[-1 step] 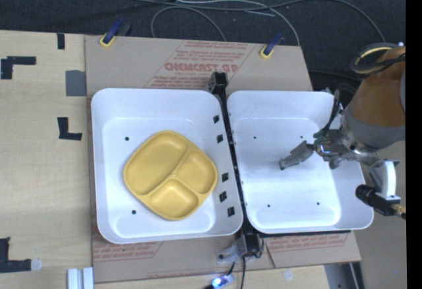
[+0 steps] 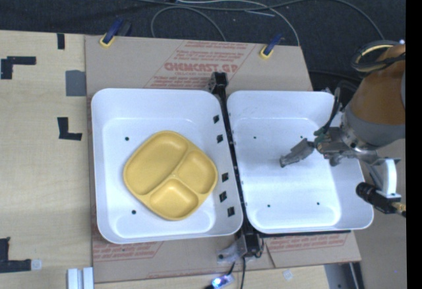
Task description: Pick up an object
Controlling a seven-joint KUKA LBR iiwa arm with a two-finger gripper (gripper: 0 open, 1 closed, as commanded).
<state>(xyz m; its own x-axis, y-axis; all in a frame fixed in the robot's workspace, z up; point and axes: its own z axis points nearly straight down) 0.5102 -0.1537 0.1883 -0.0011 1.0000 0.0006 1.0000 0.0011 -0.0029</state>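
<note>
A yellow divided plate (image 2: 170,174) with three compartments lies flat in the left bin (image 2: 109,116). My gripper (image 2: 287,160) reaches in from the right and hangs over the middle of the right bin (image 2: 264,106), well apart from the plate. Its dark fingers point left and down toward the bin floor. Nothing shows between them. The orange band of the arm sits at the right edge, above the wrist.
A black divider (image 2: 227,156) with clips runs between the two bins. Both bins rest on a cardboard sheet (image 2: 198,60) held by yellow clamps. Cables (image 2: 198,4) cross the dark floor behind the bench.
</note>
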